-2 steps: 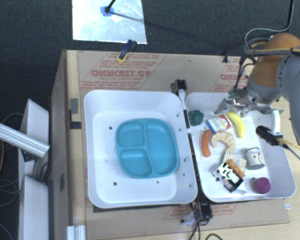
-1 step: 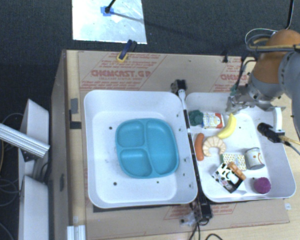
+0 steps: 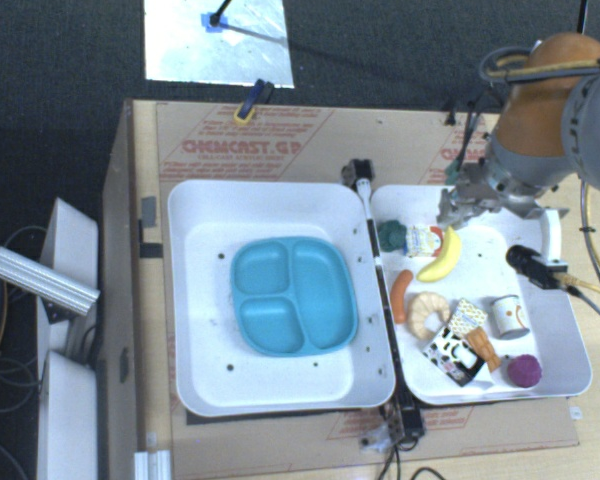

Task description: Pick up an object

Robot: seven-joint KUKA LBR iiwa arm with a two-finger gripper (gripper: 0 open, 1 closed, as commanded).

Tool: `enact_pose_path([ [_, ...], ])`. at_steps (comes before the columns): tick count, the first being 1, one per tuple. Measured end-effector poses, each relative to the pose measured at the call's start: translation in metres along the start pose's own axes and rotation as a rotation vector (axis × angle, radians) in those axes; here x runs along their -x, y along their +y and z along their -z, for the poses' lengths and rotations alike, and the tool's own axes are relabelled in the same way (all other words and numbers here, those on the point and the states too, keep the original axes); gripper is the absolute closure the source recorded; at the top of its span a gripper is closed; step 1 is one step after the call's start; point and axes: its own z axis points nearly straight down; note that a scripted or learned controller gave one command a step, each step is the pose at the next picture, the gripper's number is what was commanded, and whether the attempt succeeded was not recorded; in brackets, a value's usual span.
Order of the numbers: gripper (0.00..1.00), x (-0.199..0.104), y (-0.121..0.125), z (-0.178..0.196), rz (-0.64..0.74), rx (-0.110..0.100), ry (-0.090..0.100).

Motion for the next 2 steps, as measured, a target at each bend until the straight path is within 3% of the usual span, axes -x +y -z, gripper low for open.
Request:
enact_pose_path([
  [1,0.00,0.001,-0.001,-0.001,-0.002,-0.003,-0.001],
  [2,0.00,-0.005,-0.019,-0.099,-0.003,-0.001,-0.001],
])
